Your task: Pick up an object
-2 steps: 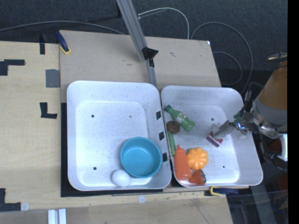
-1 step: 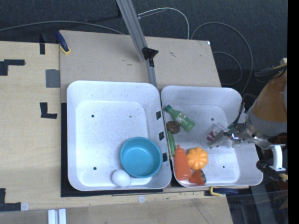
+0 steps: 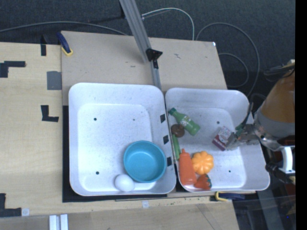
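1. Purple packet [image 3: 220, 141] lies in the right bin [image 3: 240, 99], toward its 3 o'clock side, touching or just beside the gripper [image 3: 233, 141].
2. Gripper reaches in from 3 o'clock, its tip low over the packet; whether it is open, shut or gripping cannot be told.
3. Green bottle [image 3: 184, 121] lies tilted at the bin's 10 o'clock, a brown round thing [image 3: 177, 130] just beside it.
4. Orange pumpkin [image 3: 202, 162] sits at 6 o'clock, touching an orange carrot [image 3: 186, 168].
5. Left bin [image 3: 96, 99] holds a blue bowl [image 3: 144, 161] at 5 o'clock, with a white ball [image 3: 124, 182] touching it.
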`<state>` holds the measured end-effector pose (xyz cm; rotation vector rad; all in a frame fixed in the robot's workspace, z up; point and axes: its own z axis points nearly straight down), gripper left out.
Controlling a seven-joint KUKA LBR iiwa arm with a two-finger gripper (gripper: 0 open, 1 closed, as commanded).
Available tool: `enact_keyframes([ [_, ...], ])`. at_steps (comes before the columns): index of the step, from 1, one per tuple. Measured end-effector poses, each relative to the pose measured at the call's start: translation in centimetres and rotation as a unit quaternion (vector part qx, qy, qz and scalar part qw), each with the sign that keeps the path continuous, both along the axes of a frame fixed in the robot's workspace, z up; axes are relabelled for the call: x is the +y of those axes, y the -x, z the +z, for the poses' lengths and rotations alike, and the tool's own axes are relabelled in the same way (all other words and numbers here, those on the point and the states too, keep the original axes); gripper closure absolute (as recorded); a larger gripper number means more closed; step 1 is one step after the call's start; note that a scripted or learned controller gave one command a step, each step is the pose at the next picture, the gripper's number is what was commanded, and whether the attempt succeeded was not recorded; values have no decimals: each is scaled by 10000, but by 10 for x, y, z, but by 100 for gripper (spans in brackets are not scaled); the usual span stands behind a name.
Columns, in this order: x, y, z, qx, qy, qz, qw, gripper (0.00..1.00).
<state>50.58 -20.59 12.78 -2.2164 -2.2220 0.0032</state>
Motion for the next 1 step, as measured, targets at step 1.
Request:
enact_keyframes([
  [1, 7, 6, 55, -36, 11, -3, 10000, 100],
])
